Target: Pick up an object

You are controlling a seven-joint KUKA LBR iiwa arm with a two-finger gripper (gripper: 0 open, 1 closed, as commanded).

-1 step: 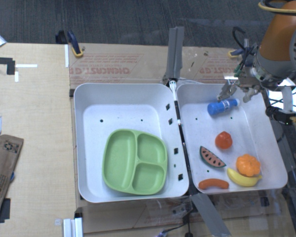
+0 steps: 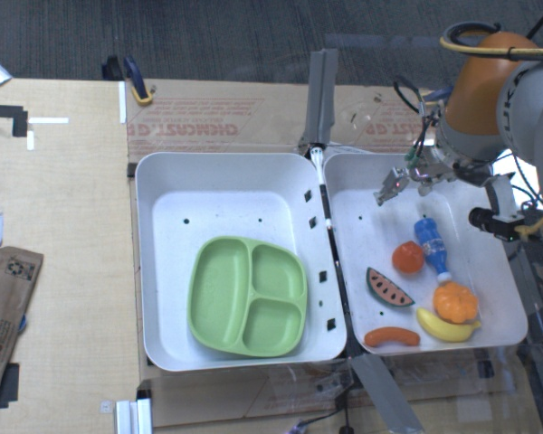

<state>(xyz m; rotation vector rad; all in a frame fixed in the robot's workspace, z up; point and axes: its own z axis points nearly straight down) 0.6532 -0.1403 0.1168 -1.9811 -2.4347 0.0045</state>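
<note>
In the right bin point(image 2: 498, 328), nearest its front edge, lie a red sausage point(image 2: 392, 336) and a banana point(image 2: 445, 325), with an orange point(image 2: 455, 301) touching the banana. Behind them sit a watermelon slice point(image 2: 388, 289), a tomato point(image 2: 408, 258) and a blue bottle point(image 2: 432, 246). The left bin point(image 2: 163, 206) holds a green divided plate point(image 2: 249, 297). The arm point(image 2: 489, 89) bends down from the right over the right bin's far edge; its jaws point(image 2: 400, 181) hang above bare bin floor, and I cannot tell how they stand.
</note>
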